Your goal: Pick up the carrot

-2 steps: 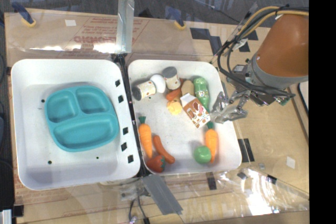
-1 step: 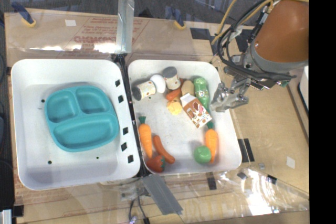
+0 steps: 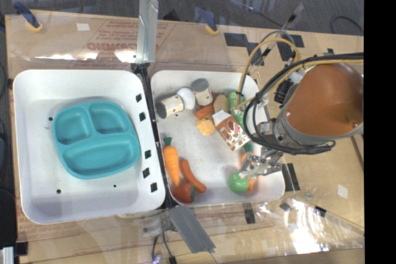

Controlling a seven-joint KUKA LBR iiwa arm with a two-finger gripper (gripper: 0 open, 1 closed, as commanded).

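Two white bins sit side by side on my surface (image 3: pixel 74 40). The left bin (image 3: pixel 25 133) holds one item: a teal divided plate (image 3: pixel 96 138) with three compartments, lying flat near the middle.

The right bin (image 3: pixel 213 191) holds the rest. By my count: one carrot (image 3: pixel 171 164), one red sausage-shaped piece (image 3: pixel 192 176), one dark red piece (image 3: pixel 184 193) at the front wall, two small cylinders (image 3: pixel 170 106) along the back, one white ball (image 3: pixel 185 96) between them, one reddish-orange piece (image 3: pixel 205 112), one yellow lump (image 3: pixel 206 127), one printed carton (image 3: pixel 231 130), one green piece (image 3: pixel 234 102) near the back right, and one green round item (image 3: pixel 239 182) at the front right.

The carrot lies flat against the left wall of the right bin, toward the front. Its long axis runs back to front, green top toward the back wall, narrow end toward the front. The sausage-shaped piece lies just beside it on the right, touching or nearly so, and the dark red piece sits at its front end. The bin wall closes its left side.

My fingers (image 3: pixel 257 169) are at the front right corner of the right bin, well apart from the carrot, just beside the green round item. I cannot tell whether they are open or closed, nor whether they grip anything.
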